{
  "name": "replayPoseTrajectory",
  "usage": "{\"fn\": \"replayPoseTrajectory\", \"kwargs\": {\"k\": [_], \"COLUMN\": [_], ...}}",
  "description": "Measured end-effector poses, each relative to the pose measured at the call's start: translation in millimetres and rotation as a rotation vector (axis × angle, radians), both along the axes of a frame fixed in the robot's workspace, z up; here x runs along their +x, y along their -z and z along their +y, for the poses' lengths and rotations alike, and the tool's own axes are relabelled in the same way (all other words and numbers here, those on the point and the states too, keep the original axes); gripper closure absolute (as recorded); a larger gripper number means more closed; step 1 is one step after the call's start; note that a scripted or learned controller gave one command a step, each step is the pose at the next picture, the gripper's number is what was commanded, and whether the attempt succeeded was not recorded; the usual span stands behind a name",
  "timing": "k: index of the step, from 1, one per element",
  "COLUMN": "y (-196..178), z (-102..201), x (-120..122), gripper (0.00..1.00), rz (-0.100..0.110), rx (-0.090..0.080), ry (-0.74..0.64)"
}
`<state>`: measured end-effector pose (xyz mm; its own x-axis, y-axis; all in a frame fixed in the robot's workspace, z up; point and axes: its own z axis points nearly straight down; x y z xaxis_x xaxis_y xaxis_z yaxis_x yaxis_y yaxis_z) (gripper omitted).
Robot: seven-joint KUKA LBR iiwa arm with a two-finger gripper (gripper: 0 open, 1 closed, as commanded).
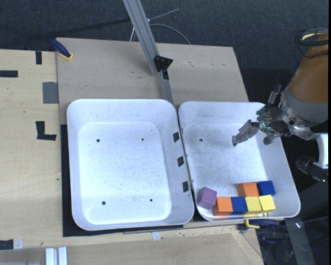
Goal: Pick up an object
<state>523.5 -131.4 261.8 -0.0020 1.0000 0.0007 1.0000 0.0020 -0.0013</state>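
A: Item one, left bin [77, 148]?

B: Sitting bare; nothing is being taken from it.

A: Item two, right bin [276, 153]?

B: Holding a purple block [208, 196] by its near-left corner, then orange, blue and yellow blocks [248, 199] clustering along the near wall.

A: Item three, gripper [248, 132]?

B: Hanging over that bin's far-right part, well apart from the blocks, carrying nothing; whether it is released or clenched, I cannot tell. Pick is not yet beginning.

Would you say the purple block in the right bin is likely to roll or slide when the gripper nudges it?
The purple block looks flat-faced, so it should slide, not roll. It probably stays rigid. Sitting by the bin wall and the orange block, it may jam when pushed.
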Motion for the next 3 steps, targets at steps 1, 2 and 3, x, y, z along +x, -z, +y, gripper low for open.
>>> {"fn": "replayPoseTrajectory", "kwargs": {"k": [1,2,3], "y": [-14.2,40.7,102.6], "z": [-7.7,15.6,42.2], "x": [-37.8,-20.9,-19.2], "gripper": [0.00,0.00,0.00], "rz": [0.000,0.005,0.008], "rx": [0.001,0.000,0.001], "ry": [0.002,0.000,0.000]}}
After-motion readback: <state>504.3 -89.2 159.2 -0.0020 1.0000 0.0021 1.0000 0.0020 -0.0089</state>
